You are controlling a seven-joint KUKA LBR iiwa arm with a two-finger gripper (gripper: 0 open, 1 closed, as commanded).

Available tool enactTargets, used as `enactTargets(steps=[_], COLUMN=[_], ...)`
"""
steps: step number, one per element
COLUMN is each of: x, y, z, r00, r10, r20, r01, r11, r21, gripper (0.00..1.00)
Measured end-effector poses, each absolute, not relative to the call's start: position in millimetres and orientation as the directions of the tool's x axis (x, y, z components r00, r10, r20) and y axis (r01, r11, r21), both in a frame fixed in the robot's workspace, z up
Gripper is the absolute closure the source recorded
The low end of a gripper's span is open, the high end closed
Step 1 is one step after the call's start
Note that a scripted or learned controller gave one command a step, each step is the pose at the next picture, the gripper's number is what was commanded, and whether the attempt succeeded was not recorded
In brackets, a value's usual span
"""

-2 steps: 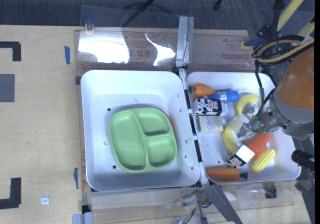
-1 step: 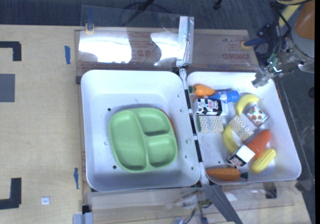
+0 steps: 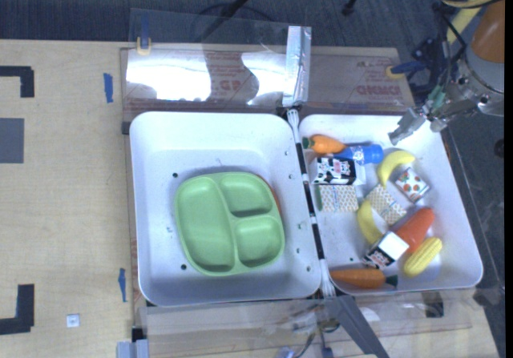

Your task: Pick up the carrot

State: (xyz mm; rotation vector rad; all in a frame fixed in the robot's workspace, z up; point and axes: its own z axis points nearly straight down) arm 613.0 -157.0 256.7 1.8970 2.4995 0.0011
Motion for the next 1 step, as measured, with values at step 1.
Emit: enactTargets(steps=[1], x=[570.1], y=[-67.8], z=[184.4], r00=[-0.279], r10=[0.96], r20=[0.0], r01=[0.96], r11=[0.279], r21=[0.0], gripper=[0.0])
